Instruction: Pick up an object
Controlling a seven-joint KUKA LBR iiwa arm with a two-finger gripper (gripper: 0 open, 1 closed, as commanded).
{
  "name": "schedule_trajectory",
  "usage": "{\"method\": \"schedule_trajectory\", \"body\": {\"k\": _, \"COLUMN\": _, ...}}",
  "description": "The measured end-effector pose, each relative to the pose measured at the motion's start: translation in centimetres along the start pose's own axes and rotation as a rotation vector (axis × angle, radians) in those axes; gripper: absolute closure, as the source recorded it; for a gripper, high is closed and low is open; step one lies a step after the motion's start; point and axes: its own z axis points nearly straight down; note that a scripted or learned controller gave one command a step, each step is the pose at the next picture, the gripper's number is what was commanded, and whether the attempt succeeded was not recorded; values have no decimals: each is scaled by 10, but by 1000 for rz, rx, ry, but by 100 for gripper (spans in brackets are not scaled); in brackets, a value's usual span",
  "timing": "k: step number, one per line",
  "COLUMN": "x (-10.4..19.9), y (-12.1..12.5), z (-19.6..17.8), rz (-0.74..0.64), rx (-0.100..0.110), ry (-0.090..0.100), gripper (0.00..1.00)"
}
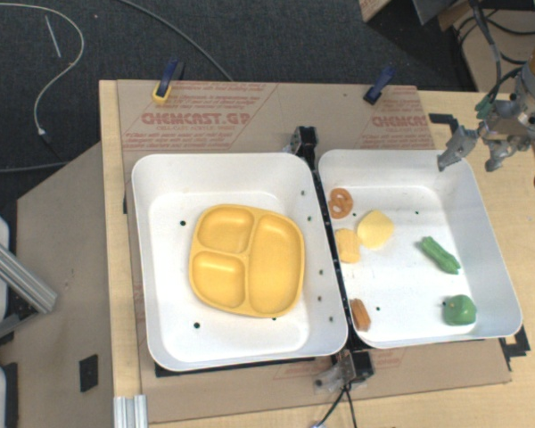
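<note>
The right bin (481,205) holds several small toy foods. A brown pretzel ring (341,202) lies near its left wall, with a pale yellow piece (375,229) and an orange-yellow piece (348,245) just below it. Further right lie a long green piece (440,253) and a round green piece (459,310). A small orange piece (360,315) sits at the front left corner. My gripper (474,157) hangs over the bin's far right corner, open, with nothing between its fingers and well apart from all the foods.
The left bin (156,203) holds a yellow divided plate (248,259). Black clamps (304,139) join the bins at the back and at the front. Blue clips (167,80) pin the cardboard sheet under the bins. Cables and boxes lie beyond the bench.
</note>
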Motion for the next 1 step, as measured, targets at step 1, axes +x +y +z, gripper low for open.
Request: {"method": "schedule_trajectory", "body": {"k": 1, "x": 1, "y": 3, "z": -9, "rz": -4, "rx": -14, "ry": -3, "gripper": 0}}
